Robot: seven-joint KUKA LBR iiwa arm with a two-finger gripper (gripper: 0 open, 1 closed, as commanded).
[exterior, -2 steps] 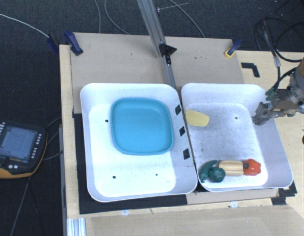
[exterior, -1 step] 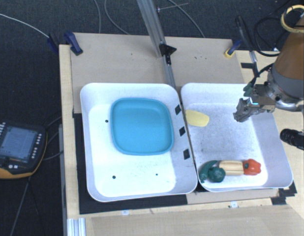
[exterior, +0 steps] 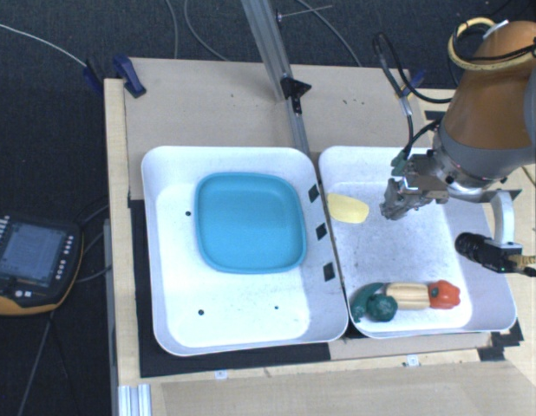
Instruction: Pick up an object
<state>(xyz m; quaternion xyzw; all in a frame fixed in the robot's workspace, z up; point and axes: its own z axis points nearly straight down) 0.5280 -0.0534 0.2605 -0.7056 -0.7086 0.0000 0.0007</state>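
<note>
Nothing lifted yet: the hand hovers beside the yellow piece (I cannot tell how it is set); grasp remains.

The two white bins, left and right, look like smooth moulded plastic with a soft sheen, the right one finely speckled on its floor. The blue plate is glossy plastic, as is the pale yellow piece. The toy near the right bin's front edge has a shiny green end, a matt tan middle like bare wood and a glossy red end. The bench is pale, matt wood or board. The gripper is dull grey metal; the arm's orange band is smooth with a satin shine
</note>
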